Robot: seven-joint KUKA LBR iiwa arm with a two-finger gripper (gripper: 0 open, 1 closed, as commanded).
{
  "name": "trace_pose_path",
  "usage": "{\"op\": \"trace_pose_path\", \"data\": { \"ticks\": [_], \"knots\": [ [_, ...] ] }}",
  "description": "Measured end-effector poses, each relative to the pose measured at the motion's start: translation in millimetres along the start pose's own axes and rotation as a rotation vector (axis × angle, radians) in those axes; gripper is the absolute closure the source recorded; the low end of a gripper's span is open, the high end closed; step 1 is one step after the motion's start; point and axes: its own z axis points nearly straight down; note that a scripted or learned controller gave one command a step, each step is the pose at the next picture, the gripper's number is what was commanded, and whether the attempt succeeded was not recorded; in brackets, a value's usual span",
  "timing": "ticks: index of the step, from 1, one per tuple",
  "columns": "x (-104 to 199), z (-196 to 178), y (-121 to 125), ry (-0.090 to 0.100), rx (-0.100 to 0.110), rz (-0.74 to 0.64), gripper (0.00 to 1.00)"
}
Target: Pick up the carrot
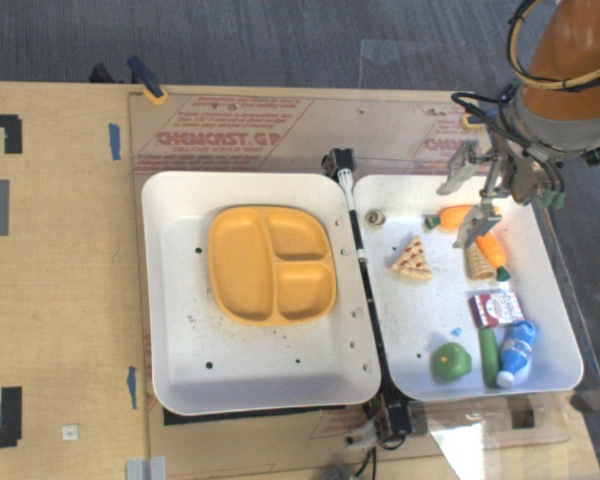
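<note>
Right bin (570, 358): carrot (454, 215) (orange) beside end effector (477, 200)

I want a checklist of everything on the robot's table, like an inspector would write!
Surface: wooden bench bearing a left white bin and a right white bin.
Job's things: carrot lies at the far end of the right bin, partly behind the pincer.
Clutter: yellow divided plate in the left bin; in the right bin, pizza slice, ice cream cone, purple carton, green apple, green stick-shaped toy, blue bottle.
Grippers: pincer hangs over the carrot.
Cables: black cable loops near the wrist.
Surroundings: grey floor; blue tape on the bench.
</note>
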Motion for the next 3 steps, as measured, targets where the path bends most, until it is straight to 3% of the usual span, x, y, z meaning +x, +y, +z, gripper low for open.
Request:
{"op": "trace_pose_path", "data": {
  "ticks": [1,2,3],
  "knots": [
    [-7.8,107.4,-44.6,0.009,0.001,0.346,0.0],
    [-3.1,148.2,-86.8,-0.001,0.001,0.439,0.0],
    [-6.1,135.8,-86.5,-0.011,0.003,0.437,1.0]
  ]
}}
